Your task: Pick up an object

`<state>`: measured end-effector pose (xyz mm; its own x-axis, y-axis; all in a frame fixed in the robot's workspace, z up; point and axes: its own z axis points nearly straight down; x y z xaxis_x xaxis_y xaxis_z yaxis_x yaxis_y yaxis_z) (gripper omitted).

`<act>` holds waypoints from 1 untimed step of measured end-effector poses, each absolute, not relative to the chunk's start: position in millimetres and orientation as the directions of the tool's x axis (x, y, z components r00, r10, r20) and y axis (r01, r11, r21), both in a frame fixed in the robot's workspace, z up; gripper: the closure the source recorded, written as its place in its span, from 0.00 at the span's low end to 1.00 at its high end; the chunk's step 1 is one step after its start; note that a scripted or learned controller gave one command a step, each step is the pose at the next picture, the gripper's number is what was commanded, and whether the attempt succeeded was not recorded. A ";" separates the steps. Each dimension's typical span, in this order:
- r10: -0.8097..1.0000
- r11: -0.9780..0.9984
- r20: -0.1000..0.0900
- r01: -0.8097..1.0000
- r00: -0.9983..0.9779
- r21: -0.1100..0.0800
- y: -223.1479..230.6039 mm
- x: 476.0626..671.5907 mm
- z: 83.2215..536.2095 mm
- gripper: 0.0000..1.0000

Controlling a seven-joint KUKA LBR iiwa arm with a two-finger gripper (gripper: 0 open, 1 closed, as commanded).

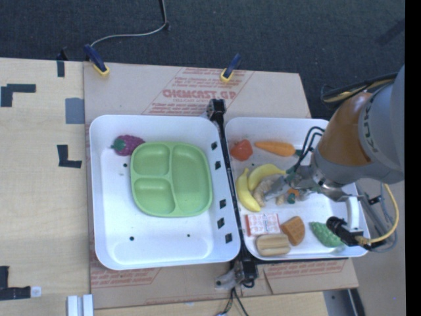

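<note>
Two shallow white bins side by side on the tabletop, left bin and right bin, divided by a black central strip

Left bin: green compartment plate near the middle; purple grape cluster just beside its upper-left corner

Right bin: grey arm with orange band, reaching in from the right, wrist lowered over the middle of the bin. Pincer down among the clutter just beside the bananas; opening of the pincer not discernible, nothing visibly held between its tips

Yellow bananas at left-centre of the right bin, two curved fruits lying together; long axis running roughly from upper right to lower left, upper ends pointing toward the pincer, lower ends toward the central strip

Carrot above the bananas, long axis near horizontal, tilted slightly down to the right. Red tomato left of the carrot, close to the strip

Front row of the right bin, left to right: red-and-white packet, bread roll below it, brown toast-like piece, green vegetable near the lower-right corner

Two clamps, blue and yellow, at the rear edge of the cardboard sheet under the bins
</note>
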<state>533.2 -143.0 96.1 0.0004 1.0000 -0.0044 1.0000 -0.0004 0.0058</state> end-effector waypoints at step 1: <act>1.000 0.000 -0.006 1.000 0.000 0.007 -105.9 592.8 86.9 0.00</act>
